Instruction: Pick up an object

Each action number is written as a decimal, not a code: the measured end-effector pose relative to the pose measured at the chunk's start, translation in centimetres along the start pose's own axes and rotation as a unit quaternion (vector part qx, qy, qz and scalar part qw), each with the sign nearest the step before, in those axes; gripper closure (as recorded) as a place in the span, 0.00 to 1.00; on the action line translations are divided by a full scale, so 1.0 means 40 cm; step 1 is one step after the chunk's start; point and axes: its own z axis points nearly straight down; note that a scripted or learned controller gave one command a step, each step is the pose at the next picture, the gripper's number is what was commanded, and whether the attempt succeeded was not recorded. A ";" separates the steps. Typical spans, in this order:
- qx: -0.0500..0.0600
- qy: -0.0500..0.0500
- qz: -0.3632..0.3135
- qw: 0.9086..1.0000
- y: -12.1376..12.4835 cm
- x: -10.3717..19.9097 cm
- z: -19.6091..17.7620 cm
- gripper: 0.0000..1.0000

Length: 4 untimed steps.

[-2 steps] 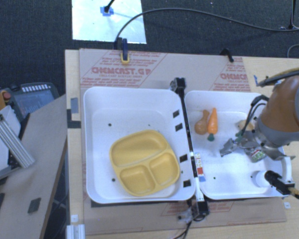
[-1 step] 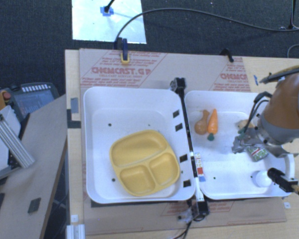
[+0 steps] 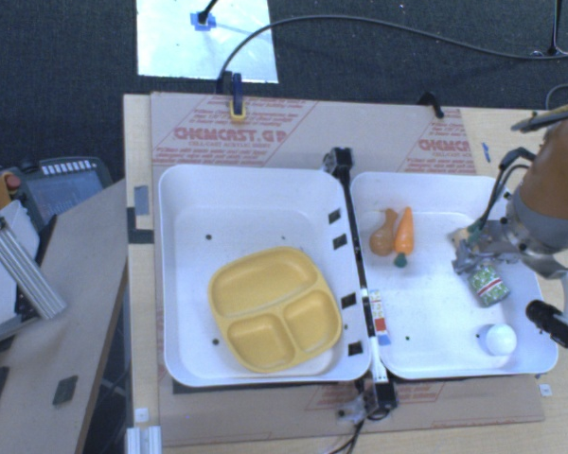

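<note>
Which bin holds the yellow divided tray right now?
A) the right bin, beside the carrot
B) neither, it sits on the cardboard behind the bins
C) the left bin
C: the yellow divided tray lies in the left bin, while the carrot lies in the right bin.

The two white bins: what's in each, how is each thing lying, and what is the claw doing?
Yellow tray: lying flat in the left bin, compartments up.
Carrot: lying on its side in the right bin, touching the tan pear-shaped piece.
White ball: resting near the right bin's front corner.
Small can: tilted, under the claw.
Claw: low over the can; grip hidden.
</note>
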 end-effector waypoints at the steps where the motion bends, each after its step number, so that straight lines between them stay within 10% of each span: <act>1: -0.001 0.000 0.000 1.000 0.012 -0.011 -0.160 1.00; 2: 0.001 0.000 0.000 1.000 0.017 -0.012 -0.263 1.00; 4: 0.003 0.002 -0.003 1.000 0.036 0.249 -0.223 1.00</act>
